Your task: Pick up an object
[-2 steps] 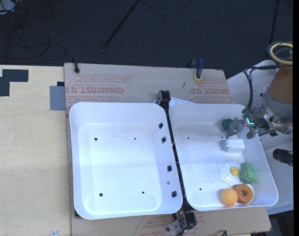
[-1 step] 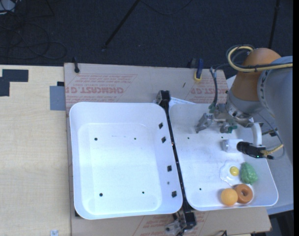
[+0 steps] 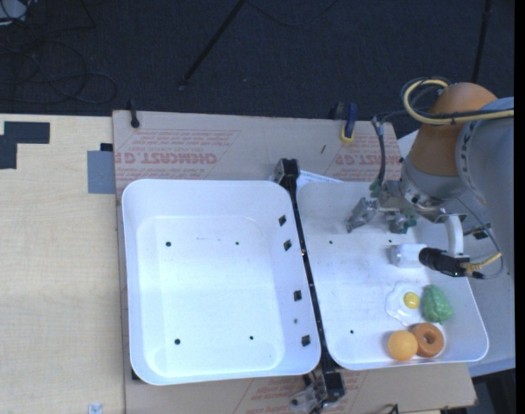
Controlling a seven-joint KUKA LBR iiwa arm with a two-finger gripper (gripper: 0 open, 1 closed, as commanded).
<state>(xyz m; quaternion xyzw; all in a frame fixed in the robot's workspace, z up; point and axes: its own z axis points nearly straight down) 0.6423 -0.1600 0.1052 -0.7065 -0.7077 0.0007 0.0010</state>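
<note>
Orange round plastic fruit (image 3: 403,345) sits in the right white bin (image 3: 348,343) near corner, touching a brown ring doughnut (image 3: 430,340); likely light, stiff, slippery, best pinched across its middle. Grey two-finger gripper (image 3: 362,217) hangs spread, holding nothing

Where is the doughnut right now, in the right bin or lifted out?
In the bin. The doughnut lies on the right bin's floor beside the orange ball, apart from the gripper.

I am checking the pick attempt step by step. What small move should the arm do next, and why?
Probably shift the pincer toward the near right corner of the right bin, then lower. It sits over bare floor near the far side, while the fried egg toy, green piece, orange ball and doughnut cluster there.
</note>
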